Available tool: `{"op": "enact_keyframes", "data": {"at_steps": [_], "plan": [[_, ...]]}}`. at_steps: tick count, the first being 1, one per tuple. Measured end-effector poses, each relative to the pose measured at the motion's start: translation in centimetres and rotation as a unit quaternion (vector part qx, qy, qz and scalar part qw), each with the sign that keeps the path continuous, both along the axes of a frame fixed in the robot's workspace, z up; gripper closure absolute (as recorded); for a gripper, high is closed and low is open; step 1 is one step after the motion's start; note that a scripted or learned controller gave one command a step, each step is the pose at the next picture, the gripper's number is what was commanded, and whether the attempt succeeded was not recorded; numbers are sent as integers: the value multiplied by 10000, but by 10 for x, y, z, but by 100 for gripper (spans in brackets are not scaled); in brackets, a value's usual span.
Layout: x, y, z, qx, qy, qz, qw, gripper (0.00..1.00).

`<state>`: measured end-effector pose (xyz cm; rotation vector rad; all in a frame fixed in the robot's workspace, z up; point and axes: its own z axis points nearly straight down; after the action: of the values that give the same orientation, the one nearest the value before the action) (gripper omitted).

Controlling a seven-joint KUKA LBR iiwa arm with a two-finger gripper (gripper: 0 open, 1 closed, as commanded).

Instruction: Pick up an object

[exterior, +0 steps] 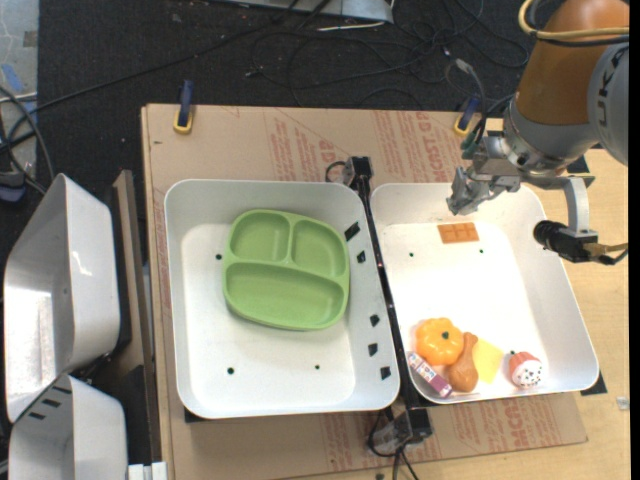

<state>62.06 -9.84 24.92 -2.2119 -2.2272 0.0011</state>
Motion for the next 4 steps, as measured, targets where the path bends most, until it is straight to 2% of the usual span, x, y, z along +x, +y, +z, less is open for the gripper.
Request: {"op": "enact_keyframes", "data": {"at_steps": [1, 2, 4], "plan": [[-25, 43, -13, 0, 4, 0, 10000, 100], [-45, 88, -5, 3, -3, 4, 10000, 100], [-78, 181, -21, 1, 6, 7, 10000, 100]]}}
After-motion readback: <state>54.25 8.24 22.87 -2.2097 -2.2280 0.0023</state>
